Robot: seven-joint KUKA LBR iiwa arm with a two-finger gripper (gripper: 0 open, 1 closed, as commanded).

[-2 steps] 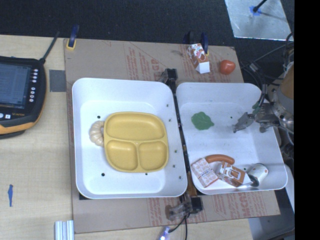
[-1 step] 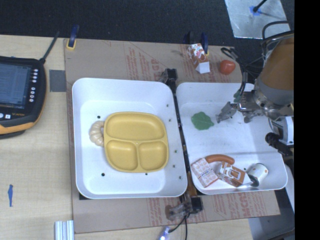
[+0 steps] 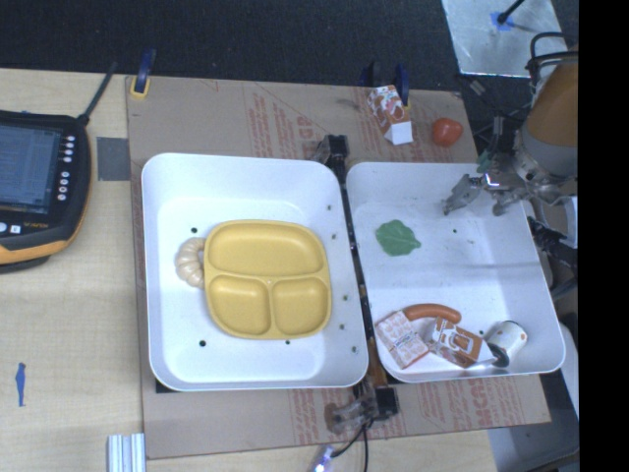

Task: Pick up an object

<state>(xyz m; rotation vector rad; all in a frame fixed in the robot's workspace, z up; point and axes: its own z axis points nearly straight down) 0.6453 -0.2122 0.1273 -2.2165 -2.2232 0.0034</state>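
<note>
Gripper (image 3: 484,193) spread open and empty at the right bin's (image 3: 511,273) one o'clock corner, green leaf (image 3: 397,237) at its nine o'clock, sausage (image 3: 432,313) and cartons (image 3: 401,337) toward six, yellow divided plate (image 3: 267,277) in left bin (image 3: 177,352).

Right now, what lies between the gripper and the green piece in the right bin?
Camera view: only bare white bin floor separates the gripper from the green piece.

You had a light wooden bench (image 3: 69,332) under the camera, with a brown cardboard sheet (image 3: 246,116) spread over its middle. Beyond the bench's far edge the floor (image 3: 246,18) was dark, near black. A pale square patch (image 3: 496,18) lay on that floor at upper right. A tablet (image 3: 34,185) with an orange rim rested on the bench at left.
</note>
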